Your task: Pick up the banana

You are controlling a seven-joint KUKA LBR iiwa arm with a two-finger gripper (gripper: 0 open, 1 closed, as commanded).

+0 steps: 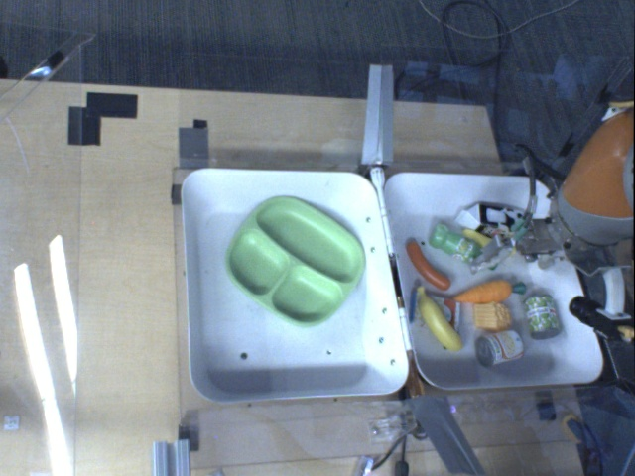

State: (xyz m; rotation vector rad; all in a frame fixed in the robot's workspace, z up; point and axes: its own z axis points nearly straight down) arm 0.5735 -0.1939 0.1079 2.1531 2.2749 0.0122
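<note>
green can label point(541, 315): print too small to read
grey can label point(499, 346): blurred, unreadable
green packet point(453, 240): markings illegible
bins and bench: no readable text or numbers

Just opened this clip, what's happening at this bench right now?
A robot arm reaches in over the right bin, which holds a pile of toy food. The banana it is meant to pick up lies untouched near that bin's left side, beside a sausage and a carrot. The left bin holds a green divided plate.
</note>
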